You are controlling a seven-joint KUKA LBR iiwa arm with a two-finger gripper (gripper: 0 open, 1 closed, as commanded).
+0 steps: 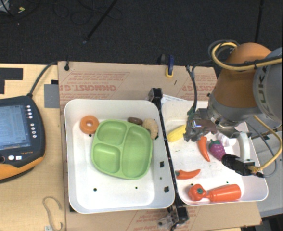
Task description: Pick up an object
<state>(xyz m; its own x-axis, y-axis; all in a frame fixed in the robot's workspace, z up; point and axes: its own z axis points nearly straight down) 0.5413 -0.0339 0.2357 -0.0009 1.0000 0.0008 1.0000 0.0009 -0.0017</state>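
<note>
My gripper (195, 129) hangs over the upper middle of the right bin (180, 184), under the arm's orange band. A yellow banana-like piece (176, 134) lies just left of it, and a red-orange chili (204, 148) lies just below it. A purple grape bunch (217, 149) sits to the chili's right. Lower in the same bin lie a small red pepper (188, 173) and an orange carrot with a red tomato end (216, 192). Nothing shows between the fingers.
The left bin (79, 186) holds a green divided plate (122, 149), an orange donut (89, 124), a brown piece (135, 121) and a beige piece (151, 126). A black divider (164, 148) separates the bins. A teach pendant (11, 134) lies at the far left.
</note>
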